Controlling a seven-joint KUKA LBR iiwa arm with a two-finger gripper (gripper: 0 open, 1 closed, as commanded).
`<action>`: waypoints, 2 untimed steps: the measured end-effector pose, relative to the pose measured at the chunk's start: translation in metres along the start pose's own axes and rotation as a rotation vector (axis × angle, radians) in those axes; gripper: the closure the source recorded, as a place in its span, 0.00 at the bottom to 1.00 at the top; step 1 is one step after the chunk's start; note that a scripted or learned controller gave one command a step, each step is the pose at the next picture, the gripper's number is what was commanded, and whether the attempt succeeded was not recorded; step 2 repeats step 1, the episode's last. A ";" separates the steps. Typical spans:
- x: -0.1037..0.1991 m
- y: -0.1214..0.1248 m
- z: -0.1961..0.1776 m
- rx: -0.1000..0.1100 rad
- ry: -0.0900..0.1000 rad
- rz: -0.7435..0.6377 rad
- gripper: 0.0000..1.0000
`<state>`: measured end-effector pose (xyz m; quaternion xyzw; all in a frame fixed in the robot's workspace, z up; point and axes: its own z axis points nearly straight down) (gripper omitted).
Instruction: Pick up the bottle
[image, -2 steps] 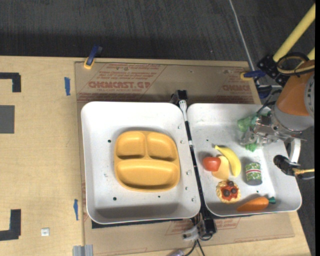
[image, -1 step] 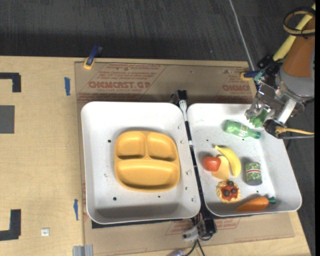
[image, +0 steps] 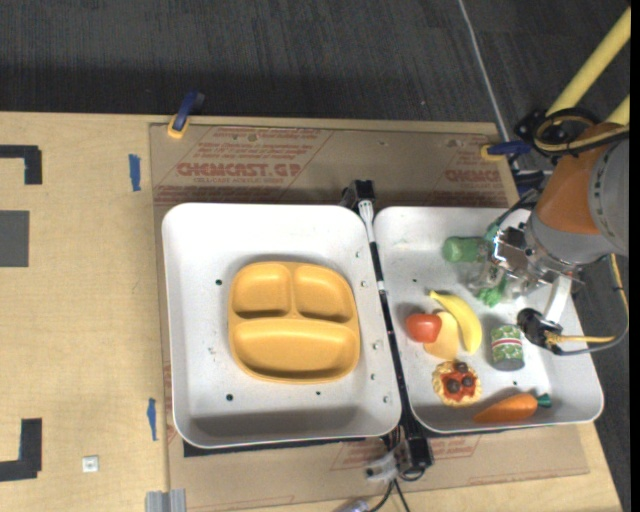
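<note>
The bottle (image: 463, 248) is green and lies on its side near the back of the right bin (image: 580, 385). My gripper (image: 497, 270) hangs low over the bin just to the right of the bottle, at its right end. The wrist hides that end of the bottle. A small green bit (image: 490, 295) shows just below the gripper; I cannot tell what it belongs to.
In the right bin lie a banana (image: 458, 318), a red tomato (image: 424, 326), a green can (image: 507, 345), a fruit tart (image: 457, 381) and a carrot (image: 508, 406). The left bin (image: 190, 300) holds a yellow divided plate (image: 295, 320).
</note>
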<state>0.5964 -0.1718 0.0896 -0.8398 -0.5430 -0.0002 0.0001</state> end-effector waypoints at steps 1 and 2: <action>0.011 -0.057 -0.085 0.002 0.000 0.342 1.00; 0.011 -0.057 -0.085 0.002 0.000 0.342 1.00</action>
